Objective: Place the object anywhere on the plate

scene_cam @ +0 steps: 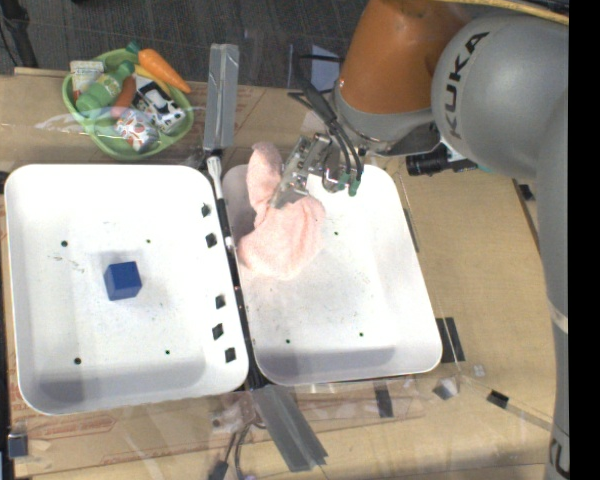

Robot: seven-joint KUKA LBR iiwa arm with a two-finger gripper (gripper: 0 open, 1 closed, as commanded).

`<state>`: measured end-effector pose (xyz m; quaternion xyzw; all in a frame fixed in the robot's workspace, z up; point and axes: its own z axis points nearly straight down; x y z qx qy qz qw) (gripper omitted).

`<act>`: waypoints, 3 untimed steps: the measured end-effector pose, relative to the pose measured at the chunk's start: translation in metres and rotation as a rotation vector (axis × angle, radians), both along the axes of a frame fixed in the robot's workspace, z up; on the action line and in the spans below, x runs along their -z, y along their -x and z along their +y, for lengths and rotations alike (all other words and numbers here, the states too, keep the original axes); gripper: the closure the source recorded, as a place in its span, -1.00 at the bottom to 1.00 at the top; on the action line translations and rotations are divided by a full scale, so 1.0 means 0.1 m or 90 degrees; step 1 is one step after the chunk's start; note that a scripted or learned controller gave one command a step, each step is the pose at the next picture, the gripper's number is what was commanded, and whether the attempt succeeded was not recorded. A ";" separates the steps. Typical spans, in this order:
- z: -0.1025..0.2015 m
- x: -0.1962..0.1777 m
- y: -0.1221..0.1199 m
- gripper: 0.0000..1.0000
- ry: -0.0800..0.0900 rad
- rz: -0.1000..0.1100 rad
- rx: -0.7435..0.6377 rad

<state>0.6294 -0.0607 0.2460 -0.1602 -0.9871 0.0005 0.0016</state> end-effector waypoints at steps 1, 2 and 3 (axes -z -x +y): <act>0.46 -0.05 0.05 1.00 -0.001 0.001 -0.207; 0.94 -0.02 0.22 1.00 0.000 -0.001 -0.211; 1.45 0.07 0.25 1.00 0.000 -0.001 -0.211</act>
